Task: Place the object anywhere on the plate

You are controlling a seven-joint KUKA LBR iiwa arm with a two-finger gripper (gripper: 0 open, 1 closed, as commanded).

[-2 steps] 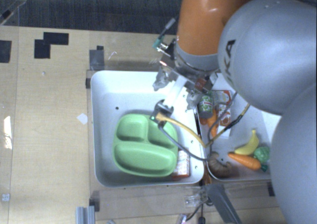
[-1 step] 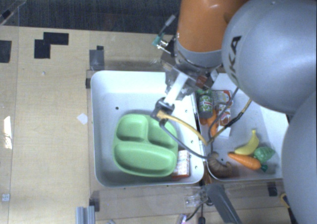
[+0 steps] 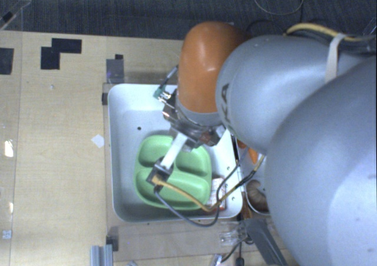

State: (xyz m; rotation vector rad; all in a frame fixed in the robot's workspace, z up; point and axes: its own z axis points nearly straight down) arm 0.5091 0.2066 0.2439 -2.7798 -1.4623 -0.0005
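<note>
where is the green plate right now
In the camera view, the green compartmented plastic plate lies inside the shallow white bin, toward its lower right part, partly covered by the grey robot arm reaching in from the right.

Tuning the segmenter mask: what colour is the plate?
Light green; the plate shows best in the camera view.

A green divided plate [image 3: 150, 156] lies in the white bin [image 3: 126, 112], toward its near wall. The grey arm [image 3: 283, 129] hangs over the bin's right part, above the plate
</note>
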